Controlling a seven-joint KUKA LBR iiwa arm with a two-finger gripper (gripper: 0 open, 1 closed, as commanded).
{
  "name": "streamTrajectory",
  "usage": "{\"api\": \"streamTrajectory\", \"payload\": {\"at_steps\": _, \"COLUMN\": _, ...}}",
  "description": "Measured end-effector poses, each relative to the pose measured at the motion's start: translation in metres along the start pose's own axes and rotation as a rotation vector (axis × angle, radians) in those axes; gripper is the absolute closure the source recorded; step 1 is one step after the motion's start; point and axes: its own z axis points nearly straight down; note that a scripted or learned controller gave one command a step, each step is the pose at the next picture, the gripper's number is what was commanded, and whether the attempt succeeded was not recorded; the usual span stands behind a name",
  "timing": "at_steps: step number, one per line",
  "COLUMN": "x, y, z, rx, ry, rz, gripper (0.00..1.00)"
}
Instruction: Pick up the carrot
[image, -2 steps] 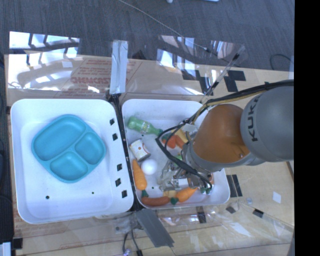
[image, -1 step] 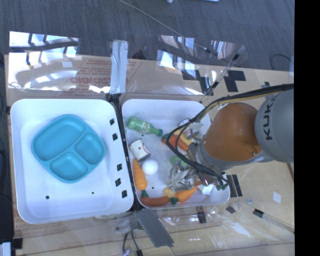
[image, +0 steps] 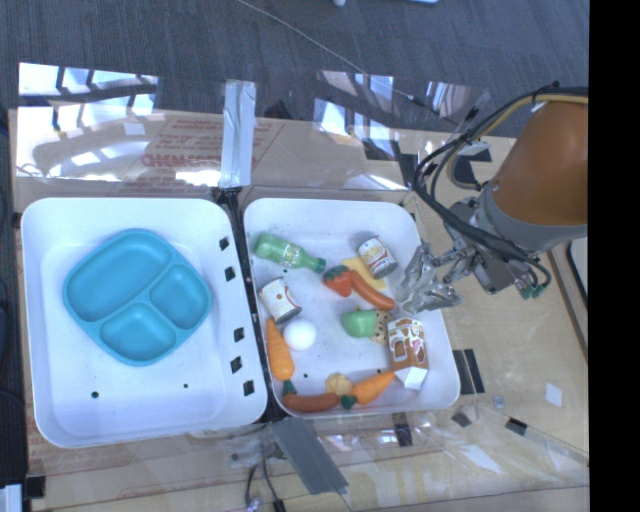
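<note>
Over the right bin (image: 300, 215), the gripper (image: 428, 285) hangs at the bin's right side, just beside an orange carrot (image: 372, 293) that lies at a slant near the middle. Its metal fingers look spread a little, with nothing between them, so you have no grasp yet.

Mind the crowd, because this bin holds more than one orange thing. A second carrot (image: 376, 384) lies near the front wall, and a third (image: 279, 349) lies along the left wall (a reddish sausage-like piece (image: 311, 402) sits at the front too). The slanted carrot by the gripper looks like the likeliest target.

Trouble would come from its neighbours. A small can (image: 377, 256) sits just behind it, a green pepper-like piece (image: 360, 323) just in front, and a printed carton (image: 407, 342) nearby. If you close from this angle, a finger may land on the can or the green piece and shove the carrot aside. The carrot's taper and smooth skin could also let it squirt out of a pinch near its tip.

The left bin (image: 40, 330), with its blue divided plate (image: 138, 295), is well apart.
</note>
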Motion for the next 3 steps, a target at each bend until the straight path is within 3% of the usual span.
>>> {"api": "streamTrajectory", "payload": {"at_steps": 1, "x": -0.017, "y": 0.076, "z": 0.067, "rx": -0.011, "ry": 0.008, "rz": -0.285, "gripper": 1.00}}
{"api": "streamTrajectory", "payload": {"at_steps": 2, "x": -0.043, "y": 0.042, "z": 0.092, "rx": -0.011, "ry": 0.004, "rz": -0.652, "gripper": 1.00}}
{"api": "streamTrajectory", "payload": {"at_steps": 3, "x": -0.097, "y": -0.016, "z": 0.144, "rx": -0.014, "ry": 0.003, "rz": -0.872, "gripper": 1.00}}
